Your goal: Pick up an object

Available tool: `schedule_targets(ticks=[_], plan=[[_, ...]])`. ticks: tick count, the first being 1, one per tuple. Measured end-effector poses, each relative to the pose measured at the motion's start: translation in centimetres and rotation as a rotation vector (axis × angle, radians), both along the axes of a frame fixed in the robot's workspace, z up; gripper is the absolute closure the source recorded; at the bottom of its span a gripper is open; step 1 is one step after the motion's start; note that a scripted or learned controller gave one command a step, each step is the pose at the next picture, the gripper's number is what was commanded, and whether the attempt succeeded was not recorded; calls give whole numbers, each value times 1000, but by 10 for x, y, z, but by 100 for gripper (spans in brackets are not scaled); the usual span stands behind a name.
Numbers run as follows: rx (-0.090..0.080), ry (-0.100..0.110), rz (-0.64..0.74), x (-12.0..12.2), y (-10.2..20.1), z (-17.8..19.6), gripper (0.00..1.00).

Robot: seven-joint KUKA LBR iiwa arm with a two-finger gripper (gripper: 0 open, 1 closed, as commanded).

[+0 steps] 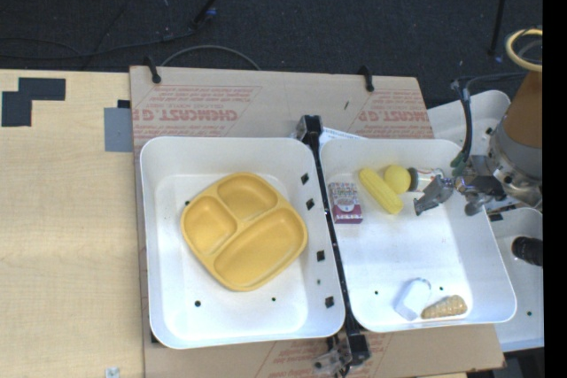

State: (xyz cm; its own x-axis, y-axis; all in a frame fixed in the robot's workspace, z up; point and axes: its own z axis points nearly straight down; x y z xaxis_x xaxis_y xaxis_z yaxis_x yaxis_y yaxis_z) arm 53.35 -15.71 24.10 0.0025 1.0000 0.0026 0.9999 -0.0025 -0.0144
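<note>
Hand (452, 195) over right bin (478, 279), beside yellow corn toy (381, 190) and lemon (398, 178); fingers apart, holding nothing.

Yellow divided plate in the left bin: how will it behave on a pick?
The yellow divided plate looks like rigid moulded plastic, so probably stiff and light. It lies flat, unlikely to roll or tip. Its smooth, low rim may slip from a pinch.

We counted two white bins (168, 190): one yellow divided tray (244, 230) in the left. Right held five items: one small purple-white packet (345, 202), one yellow corn-like piece (379, 191), one yellow ball (398, 178), one white cup (411, 297), one tan biscuit-like piece (444, 307).
</note>
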Motion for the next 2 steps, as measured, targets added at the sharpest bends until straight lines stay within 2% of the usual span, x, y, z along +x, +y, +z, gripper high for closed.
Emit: schedule_targets(ticks=[1,2], plan=[[-3,-13,3,2,0,6,0],[0,-5,2,-3,5,-56,0]])
